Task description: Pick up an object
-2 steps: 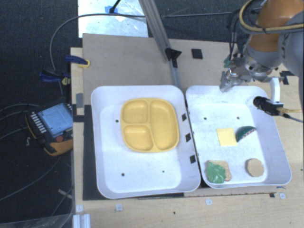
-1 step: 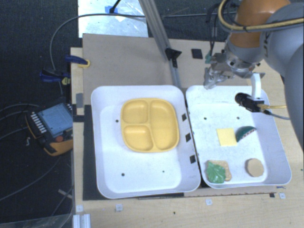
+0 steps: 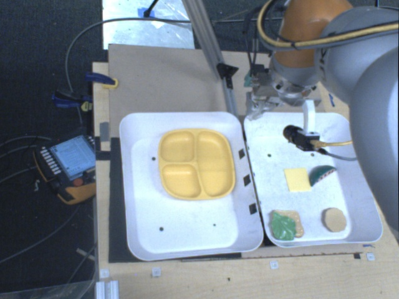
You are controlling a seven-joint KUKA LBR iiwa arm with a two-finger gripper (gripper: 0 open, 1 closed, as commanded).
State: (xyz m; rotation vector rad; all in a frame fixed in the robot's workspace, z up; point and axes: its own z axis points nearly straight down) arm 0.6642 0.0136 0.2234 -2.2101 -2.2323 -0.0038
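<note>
Objects all sit loose in the right bin [image 3: 365, 185], so nothing's picked up yet and the whole grab looks left to do. Nearest in that bin: a green leafy piece on a tan slab [image 3: 285, 224] and a round tan puck [image 3: 334, 219]. Further in, a flat yellow square [image 3: 298, 180] and a green-edged wedge [image 3: 322, 174]. At the bin's far end hangs the gripper [image 3: 265, 99]; can't tell its jaw state. Left of the bin, a smooth yellow divided plate [image 3: 196, 164].

Two white bins [image 3: 187, 229] [image 3: 361, 223]; one yellow divided tray [image 3: 196, 164]; four small objects lower right: yellow square [image 3: 298, 180], green-and-white wedge [image 3: 322, 174], green-topped piece [image 3: 285, 225], tan disc [image 3: 334, 219].
</note>
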